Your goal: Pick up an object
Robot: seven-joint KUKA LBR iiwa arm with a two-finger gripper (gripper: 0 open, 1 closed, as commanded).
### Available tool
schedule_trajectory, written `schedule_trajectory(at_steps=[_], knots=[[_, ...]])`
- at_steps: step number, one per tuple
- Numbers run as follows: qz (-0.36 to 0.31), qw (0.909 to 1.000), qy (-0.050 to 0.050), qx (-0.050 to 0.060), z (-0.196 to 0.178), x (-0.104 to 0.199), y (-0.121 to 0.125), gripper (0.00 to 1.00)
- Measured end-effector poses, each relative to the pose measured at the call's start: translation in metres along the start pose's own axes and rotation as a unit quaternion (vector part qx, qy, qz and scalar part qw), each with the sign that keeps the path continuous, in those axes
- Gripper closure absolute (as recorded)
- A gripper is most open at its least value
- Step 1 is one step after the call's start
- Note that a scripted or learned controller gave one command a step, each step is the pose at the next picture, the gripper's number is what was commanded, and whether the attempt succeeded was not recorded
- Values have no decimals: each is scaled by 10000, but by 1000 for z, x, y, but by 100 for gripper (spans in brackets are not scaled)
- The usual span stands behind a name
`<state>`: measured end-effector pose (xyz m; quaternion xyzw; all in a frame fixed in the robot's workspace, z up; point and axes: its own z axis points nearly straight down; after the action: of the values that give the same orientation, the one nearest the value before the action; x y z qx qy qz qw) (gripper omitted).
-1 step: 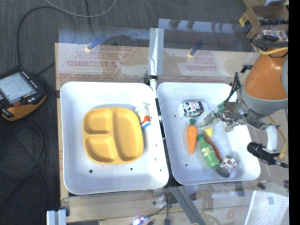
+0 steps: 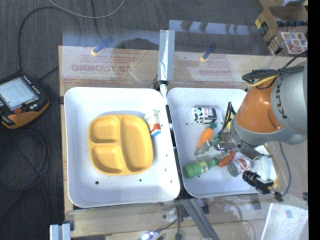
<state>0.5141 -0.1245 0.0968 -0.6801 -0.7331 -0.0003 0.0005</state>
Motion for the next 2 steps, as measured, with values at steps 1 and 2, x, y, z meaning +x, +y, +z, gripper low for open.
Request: schedule_trajectory(at_steps=[1,2], knots=[[378,9993,-20,-55,7,-7,46,0],[378,9993,-20,-64,-3,-7,47,100]])
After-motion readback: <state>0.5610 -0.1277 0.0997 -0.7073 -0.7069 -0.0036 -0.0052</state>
